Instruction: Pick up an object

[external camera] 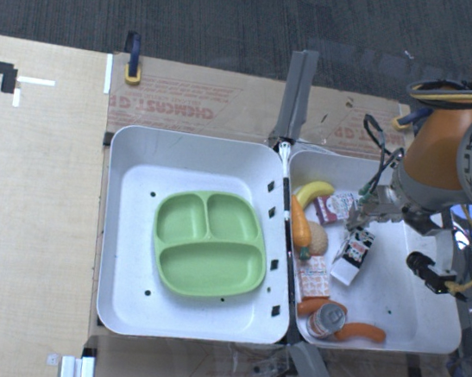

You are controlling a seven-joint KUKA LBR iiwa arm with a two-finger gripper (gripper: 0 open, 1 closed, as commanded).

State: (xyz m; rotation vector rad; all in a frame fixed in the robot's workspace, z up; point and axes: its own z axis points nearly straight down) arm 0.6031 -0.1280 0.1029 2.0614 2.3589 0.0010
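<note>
The right bin (410, 317) holds several small items. A yellow banana (314, 191) and an orange carrot (300, 225) lie along its left wall. Beside them are a maroon and white packet (333, 207) and a tan rounded piece (317, 238). A white box with black print (354, 249) lies near the bin's middle. Lower down are a red and white carton (315, 279), a tin can (327, 318) and a long orange piece (362, 333). My gripper (366, 209) hangs low over the bin, just above the white and black box and right of the packet.
The left bin (128, 212) carries a green divided plate (209, 245). The arm's orange band (433, 150) and grey wrist stand over the right bin's far right corner, with cables (446, 274) trailing over its right side. A grey divider post (297, 96) rises between the bins.
</note>
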